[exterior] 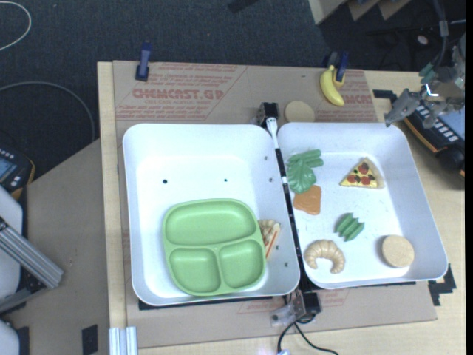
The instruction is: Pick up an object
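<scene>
The things to pick from are small toy foods, none of them between the robot's fingers. In the left bin, a pale green divided plate with three compartments lies toward 6 o'clock. A small tan and orange piece that looks like toy fries sits just beside the plate's 3 o'clock edge, by the wall shared with the other bin.

The right bin holds six toys, all apart from one another. A dark green leafy piece lies at about 10 o'clock in the bin, with an orange piece just below it. A tan croissant is at 7 o'clock, and a small green pod lies near the centre, slanted. A pizza slice with red and dark dots sits at about 1 o'clock, and a round beige cookie at 5 o'clock.

Both bins rest on a brown cardboard sheet. On it, beyond the right bin's 12 o'clock rim, lie a round tan disc and a yellow banana.

The gripper hangs outside the right bin, off its 2 o'clock corner, well apart from every toy. It is too small and cluttered to tell whether it is released or clenched.
</scene>
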Controlling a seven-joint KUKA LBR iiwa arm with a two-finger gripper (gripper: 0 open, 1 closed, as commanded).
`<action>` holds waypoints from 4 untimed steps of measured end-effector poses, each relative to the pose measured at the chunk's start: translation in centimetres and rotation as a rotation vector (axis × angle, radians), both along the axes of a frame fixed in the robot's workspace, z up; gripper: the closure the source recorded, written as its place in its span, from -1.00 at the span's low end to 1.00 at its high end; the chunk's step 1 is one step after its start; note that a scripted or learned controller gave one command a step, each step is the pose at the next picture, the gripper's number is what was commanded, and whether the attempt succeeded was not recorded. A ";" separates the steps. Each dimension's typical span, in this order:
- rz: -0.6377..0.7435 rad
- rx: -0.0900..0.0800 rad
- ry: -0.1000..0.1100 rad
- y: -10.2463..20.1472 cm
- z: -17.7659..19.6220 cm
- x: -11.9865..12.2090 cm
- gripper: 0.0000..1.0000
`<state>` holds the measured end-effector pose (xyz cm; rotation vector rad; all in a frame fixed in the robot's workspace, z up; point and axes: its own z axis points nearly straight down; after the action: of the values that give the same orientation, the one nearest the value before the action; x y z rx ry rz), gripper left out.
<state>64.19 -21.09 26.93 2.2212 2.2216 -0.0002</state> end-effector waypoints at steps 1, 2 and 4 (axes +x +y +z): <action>0.005 0.000 -0.007 5.7 6.1 -2.6 -1.00; 0.003 -0.003 -0.006 5.4 6.8 -2.6 1.00; -0.004 0.002 0.007 5.7 5.4 -16.6 1.00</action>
<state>47.60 -15.39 32.28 2.2300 2.2214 -0.0055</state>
